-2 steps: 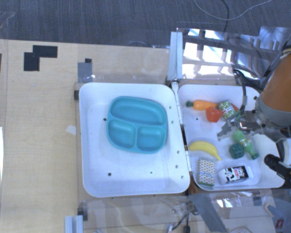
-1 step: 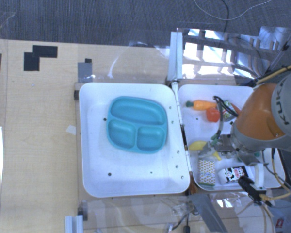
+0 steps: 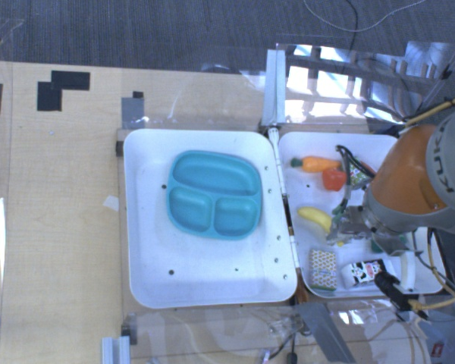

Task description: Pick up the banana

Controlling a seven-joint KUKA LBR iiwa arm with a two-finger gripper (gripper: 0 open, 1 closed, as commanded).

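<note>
The yellow banana lies in the right bin, near its left side. My gripper hangs low just right of the banana's right end, close to it or touching it. The grey and orange arm covers the right half of that bin from above.
A carrot and a red tomato lie at the back of the right bin. A speckled sponge and a black-and-white carton sit at its front. The left bin holds a blue divided plate.
</note>
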